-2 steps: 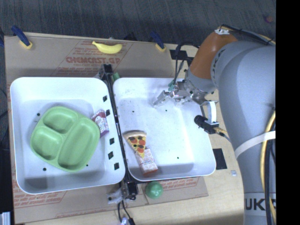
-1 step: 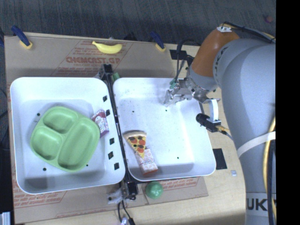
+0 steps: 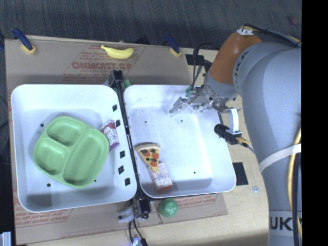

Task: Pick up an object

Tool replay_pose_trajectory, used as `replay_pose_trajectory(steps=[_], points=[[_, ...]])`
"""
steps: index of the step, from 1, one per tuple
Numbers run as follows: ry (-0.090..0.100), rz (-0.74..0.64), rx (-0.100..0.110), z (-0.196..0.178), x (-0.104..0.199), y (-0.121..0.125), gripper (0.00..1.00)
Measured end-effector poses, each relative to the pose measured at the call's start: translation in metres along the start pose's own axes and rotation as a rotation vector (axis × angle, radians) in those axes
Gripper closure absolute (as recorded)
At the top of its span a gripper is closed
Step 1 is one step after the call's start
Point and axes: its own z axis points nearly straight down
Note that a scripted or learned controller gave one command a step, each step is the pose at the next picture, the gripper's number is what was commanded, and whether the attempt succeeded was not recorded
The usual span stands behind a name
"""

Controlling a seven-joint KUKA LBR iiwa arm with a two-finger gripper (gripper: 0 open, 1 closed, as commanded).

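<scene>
end effector (image 3: 180,106) over right bin's (image 3: 218,181) far side, fingers spread, carrying nothing | pizza slice (image 3: 149,154) flat near divider beside a packet (image 3: 161,175) | looks light, stiff, thin: pinch across its edges

Robotics lab test bench: grey industrial arm (image 3: 266,101), two white bins (image 3: 31,188) clamped on printed cardboard (image 3: 92,65) with blue clips (image 3: 24,41), toy food props, grey carpet floor (image 3: 102,9).
</scene>
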Motion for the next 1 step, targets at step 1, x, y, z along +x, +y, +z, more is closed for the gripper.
replay_pose_trajectory(steps=[1], points=[[-0.001, -0.004, -0.001, -0.0105, 0.0004, 0.0007, 1.0]])
